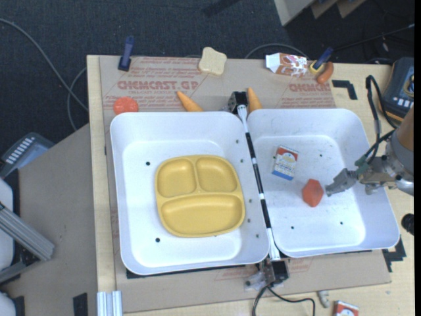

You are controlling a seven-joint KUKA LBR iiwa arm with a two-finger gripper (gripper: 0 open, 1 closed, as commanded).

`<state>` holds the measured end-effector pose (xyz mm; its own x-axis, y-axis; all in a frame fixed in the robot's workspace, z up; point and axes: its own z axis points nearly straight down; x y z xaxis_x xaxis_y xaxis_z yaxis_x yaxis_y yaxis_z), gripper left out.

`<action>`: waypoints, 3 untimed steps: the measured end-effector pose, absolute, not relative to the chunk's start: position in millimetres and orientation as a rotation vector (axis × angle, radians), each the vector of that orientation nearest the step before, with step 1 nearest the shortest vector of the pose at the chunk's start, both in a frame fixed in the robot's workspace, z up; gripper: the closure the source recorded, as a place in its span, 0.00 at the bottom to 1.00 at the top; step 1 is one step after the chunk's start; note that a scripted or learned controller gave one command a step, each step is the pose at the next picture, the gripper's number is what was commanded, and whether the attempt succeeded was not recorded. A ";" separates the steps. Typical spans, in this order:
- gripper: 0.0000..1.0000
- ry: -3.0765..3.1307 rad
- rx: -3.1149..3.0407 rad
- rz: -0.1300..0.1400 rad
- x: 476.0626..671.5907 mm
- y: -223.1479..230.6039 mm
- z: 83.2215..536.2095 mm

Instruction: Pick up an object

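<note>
A small red-orange object point(313, 193) lies in the right bin point(342, 125), near its middle. A small white, red and blue carton point(285, 162) lies flat a little up and to the left of it. My gripper point(337, 184) reaches in from the right, low over the bin floor, with its tip just to the right of the red-orange object. Nothing shows between its fingers. The left bin point(131, 143) holds a yellow divided plate point(198, 195).
Outside the bins, on the cardboard at the back, lie a bread slice point(212, 60), a small carton point(287, 64), orange pieces point(189, 102) and a red disc point(125, 105). Cables run along the right bin's right side.
</note>
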<state>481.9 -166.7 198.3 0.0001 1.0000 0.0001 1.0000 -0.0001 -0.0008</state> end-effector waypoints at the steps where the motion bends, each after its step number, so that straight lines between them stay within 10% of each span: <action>1: 0.00 -2.220 -2.220 0.001 516.5 -154.6 133.9; 2: 0.00 -2.221 -2.219 0.001 525.2 -125.0 84.2; 3: 1.00 -2.221 -2.222 -0.001 525.5 -125.2 94.2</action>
